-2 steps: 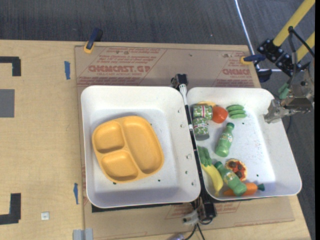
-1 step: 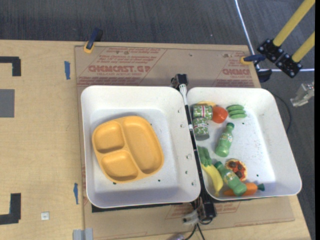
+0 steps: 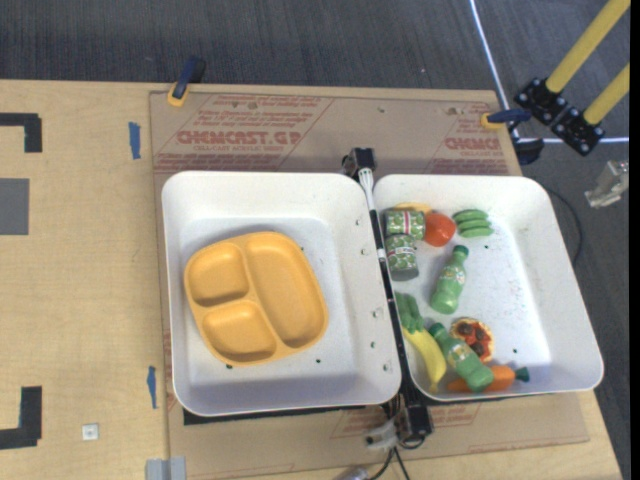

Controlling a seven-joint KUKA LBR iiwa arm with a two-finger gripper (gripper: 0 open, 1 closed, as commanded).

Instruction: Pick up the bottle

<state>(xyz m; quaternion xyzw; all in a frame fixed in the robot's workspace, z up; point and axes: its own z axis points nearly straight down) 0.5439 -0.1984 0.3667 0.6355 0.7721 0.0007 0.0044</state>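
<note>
Nearest the camera, a pale wooden bench (image 3: 80, 268) carries a brown cardboard sheet (image 3: 300, 128) with red printing, and two shallow white bins sit on it side by side, their glossy rims rounded at the corners.

At the near end of the right bin (image 3: 560, 268) lies a tight jumble of small plastic toy foods: a yellow banana (image 3: 428, 353), an orange carrot (image 3: 502, 375) and a round dark-topped piece (image 3: 472, 335), touching or overlapping one another. What the green piece among them is cannot be told.

The left bin (image 3: 190, 208) holds a smooth yellow plate (image 3: 255, 296) moulded into three compartments, set at a slant.

The bottle (image 3: 450, 280) lies flat in the middle of the right bin, just beyond the jumble. It is green, with a paler label round its body and a narrow neck and cap pointing away from the camera, tipped slightly right. It lies apart from the other pieces.

Beyond it, along the inner wall, lie two small cans (image 3: 403, 240) with green labels, then a red tomato (image 3: 438, 229) and a ribbed green vegetable (image 3: 472, 222).

Farthest off, blue clamps (image 3: 185, 76) grip the sheet's far edge, and yellow struts (image 3: 598, 30) with black joints cross the dark carpet (image 3: 300, 18).
</note>
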